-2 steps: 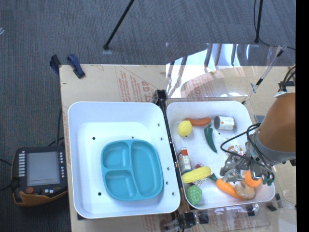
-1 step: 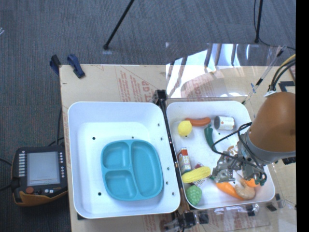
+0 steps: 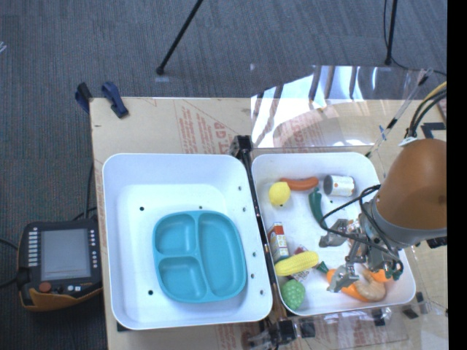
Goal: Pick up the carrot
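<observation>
The carrot (image 3: 355, 292) is an orange piece lying in the front right corner of the right bin (image 3: 330, 165), next to a beige item (image 3: 371, 290). My gripper (image 3: 348, 273) hangs low over that corner, right above the carrot's left end, and the wrist hides part of it. I cannot see whether the gripper touches the carrot. A second long orange item (image 3: 303, 184) lies at the back of the same bin.
The right bin also holds a yellow lemon (image 3: 279, 194), a small can (image 3: 338, 186), a green vegetable (image 3: 315, 207), a red bottle (image 3: 278, 240), a corn cob (image 3: 297, 263) and a green fruit (image 3: 293, 294). A blue divided plate (image 3: 198, 257) sits in the left bin (image 3: 131, 195).
</observation>
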